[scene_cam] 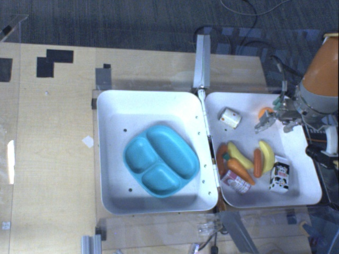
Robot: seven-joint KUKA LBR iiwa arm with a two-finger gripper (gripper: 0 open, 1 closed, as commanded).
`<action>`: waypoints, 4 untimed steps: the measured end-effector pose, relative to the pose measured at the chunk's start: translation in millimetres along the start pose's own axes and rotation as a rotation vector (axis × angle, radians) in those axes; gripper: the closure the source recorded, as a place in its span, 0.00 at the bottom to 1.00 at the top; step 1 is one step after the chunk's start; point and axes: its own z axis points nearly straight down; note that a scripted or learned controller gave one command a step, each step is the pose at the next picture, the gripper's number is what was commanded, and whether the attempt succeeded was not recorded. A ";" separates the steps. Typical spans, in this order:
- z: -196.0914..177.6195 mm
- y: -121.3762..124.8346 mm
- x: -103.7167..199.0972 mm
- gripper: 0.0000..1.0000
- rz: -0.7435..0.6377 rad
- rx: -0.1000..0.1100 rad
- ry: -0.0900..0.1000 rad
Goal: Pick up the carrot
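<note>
An orange carrot (pixel 240 170) lies slanted in the right bin (pixel 296 194), low in a pile of toy food. A second orange, carrot-like piece (pixel 258 163) stands lengthwise just right of it, between two yellow bananas (pixel 239 156) (pixel 267 153). A small orange item (pixel 265 111) sits near the bin's far wall. My gripper (pixel 275 123) hangs over the upper right part of this bin, beside that small orange item and well above the pile. Its fingers (pixel 263 122) are spread open with nothing between them.
A white cylinder (pixel 230 117) lies at the right bin's upper left. A milk carton (pixel 279 176) stands at the lower right and a wrapped packet (pixel 237 182) lies under the carrot. The left bin (pixel 111 142) holds a blue divided plate (pixel 161 159).
</note>
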 end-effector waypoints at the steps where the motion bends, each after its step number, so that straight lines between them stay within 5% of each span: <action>1: 115.3 37.8 -39.9 0.00 0.062 -0.007 -0.002; 2: 116.2 76.1 -55.9 0.00 0.076 -0.005 -0.002; 3: 104.3 77.6 -54.9 1.00 0.069 -0.006 -0.004; 4: -21.2 101.8 22.4 1.00 0.021 -0.006 -0.001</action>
